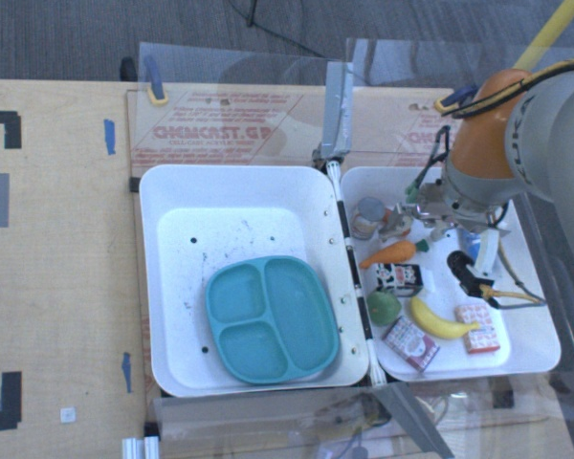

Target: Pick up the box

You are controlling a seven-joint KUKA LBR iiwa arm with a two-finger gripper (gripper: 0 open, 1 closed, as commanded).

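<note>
Box (411, 343) at right bin's (531, 352) near edge — well apart from jaws (430, 213); jaw opening can't be told.

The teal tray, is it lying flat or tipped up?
Flat. The teal tray lies in the left bin, its three compartments facing up.

Two white bins (163, 256) side by side — one teal divided plate (271, 319) at lower centre. At right: one carrot (390, 253), one banana (442, 321), one green ball (384, 307), one can (369, 214) — and three small boxes (412, 342).
</note>
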